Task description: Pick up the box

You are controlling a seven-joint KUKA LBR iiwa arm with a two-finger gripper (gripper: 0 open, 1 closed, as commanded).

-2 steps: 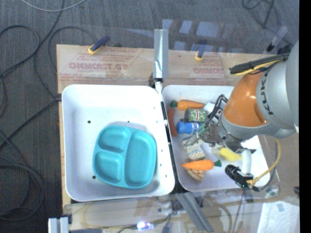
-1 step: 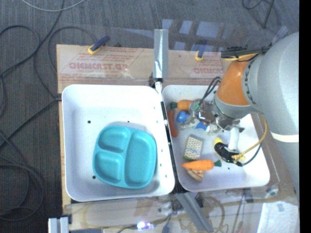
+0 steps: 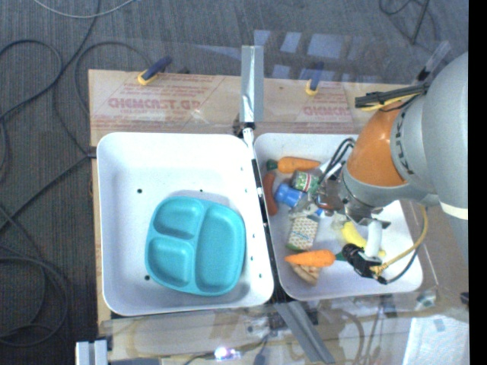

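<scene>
White plastic bins sit side by side on the worktop, and the arm's hand hangs low over the right bin, under the orange band of the wrist. Whether the hand is apart or together I cannot tell, since the wrist covers it from above, and nothing can be seen gripped in it.

The box, small and pale with a speckled pattern, lies flat on the bin floor just below and a little to the left of the hand, in the picture's terms. It is near the hand, but whether they touch cannot be made out.

Left of the hand stand a green-labelled can and a blue cap-like piece, close together. Further left, against the bin wall, lies a slim reddish-brown thing. Up and to the left of the hand lies an orange carrot. A second carrot lies below the box, just beside its lower edge, with a tan lump under it. A yellow object lies below and right of the hand, too hidden to name.

Well away to the left of the hand, the left bin holds a teal divided plate
</scene>
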